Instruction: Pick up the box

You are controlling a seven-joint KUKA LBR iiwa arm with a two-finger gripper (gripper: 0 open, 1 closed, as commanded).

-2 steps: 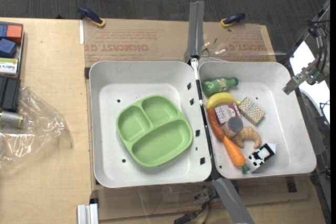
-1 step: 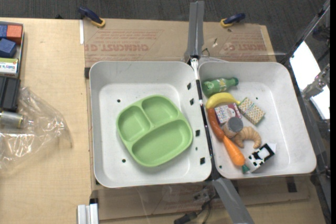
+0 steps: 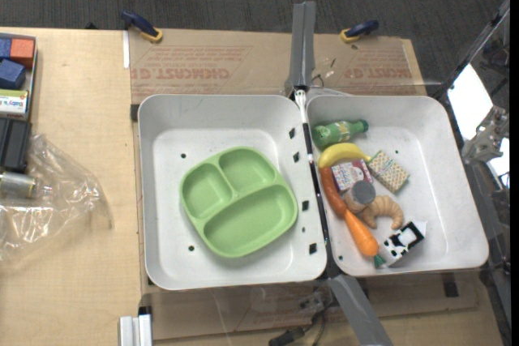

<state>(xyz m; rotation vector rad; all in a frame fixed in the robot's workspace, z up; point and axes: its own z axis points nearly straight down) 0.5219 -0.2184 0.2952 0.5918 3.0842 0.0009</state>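
The box (image 3: 389,171), a small flat carton with a pale speckled pattern, lies tilted in the right bin (image 3: 442,198), in its upper middle part, with open white floor to its right; just left of it, touching or nearly touching, is a pink and white packet (image 3: 349,173); a banana (image 3: 342,155) curves along the top of that packet, and above the banana a green bottle (image 3: 340,130) lies on its side near the bin's far wall; below the packet sits a grey disc (image 3: 362,194), overlapping a croissant (image 3: 384,211) that lies below the box and apart from it; a red sausage-like piece (image 3: 332,192) runs along the bin's left wall, and an orange carrot (image 3: 362,234) slants down from it with its green tip towards the near wall; beside that tip is a black and white patterned toy (image 3: 403,242); the left bin (image 3: 162,142) touches the right one along a shared hinged edge and holds a green divided plate (image 3: 238,202), set at a slant in its middle; both bins rest on a cardboard sheet (image 3: 211,65) held by two blue and orange clamps (image 3: 142,26) at the far edge; farther left on the wooden bench (image 3: 73,288) lie a crumpled clear plastic bag (image 3: 49,194) and some coloured blocks (image 3: 16,61).
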